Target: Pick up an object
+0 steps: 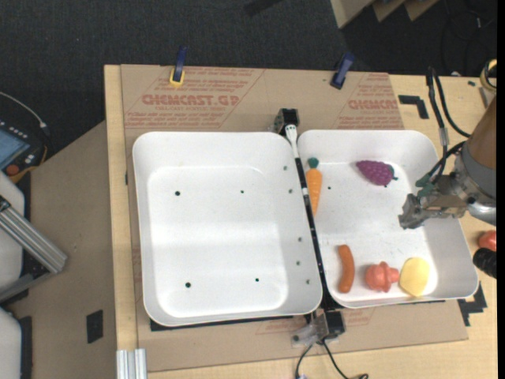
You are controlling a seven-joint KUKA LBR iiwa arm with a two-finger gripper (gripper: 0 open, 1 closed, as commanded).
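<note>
The right bin [359, 142] holds several toy foods. An orange carrot [314, 188] lies along its left wall. A purple grape bunch [375, 172] sits toward the back. Along the front are a red-orange sausage [346, 268], a small red piece [380, 276] and a yellow lemon [415, 276]. My gripper [412, 215] hangs over the right side of this bin, between the grapes and the lemon, touching none of them. Nothing shows between its fingers.
The left bin [158, 235] lies beside the right one, with a black clip [286, 121] at the back of the seam. Both rest on a cardboard sheet [237, 85]. Cables [438, 109] run along the arm at the right.
</note>
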